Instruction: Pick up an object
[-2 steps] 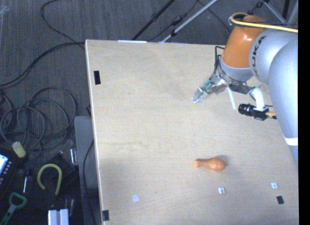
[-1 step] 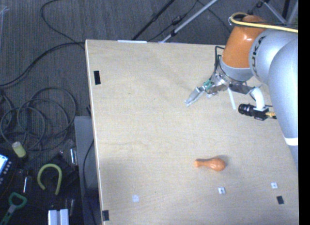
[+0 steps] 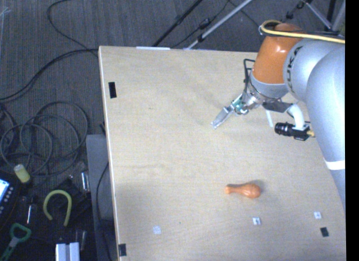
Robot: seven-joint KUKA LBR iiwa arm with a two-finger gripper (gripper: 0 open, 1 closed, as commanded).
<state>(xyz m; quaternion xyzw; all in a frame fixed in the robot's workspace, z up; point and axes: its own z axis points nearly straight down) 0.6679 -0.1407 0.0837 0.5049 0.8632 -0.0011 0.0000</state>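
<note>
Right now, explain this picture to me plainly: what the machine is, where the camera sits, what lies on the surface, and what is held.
The grey machine with the orange band is a robot arm reaching in from the picture's right. One fixed camera looks down on it from above, at a slant. At the arm's tip is a two-finger gripper, hanging over a pale wooden board. On the board lies one small orange object, shaped like a little gourd, nearer the bottom of the picture and apart from the gripper. Nothing shows between the gripper's fingers, so nothing is held. Cables and tools lie on the floor at left.
</note>
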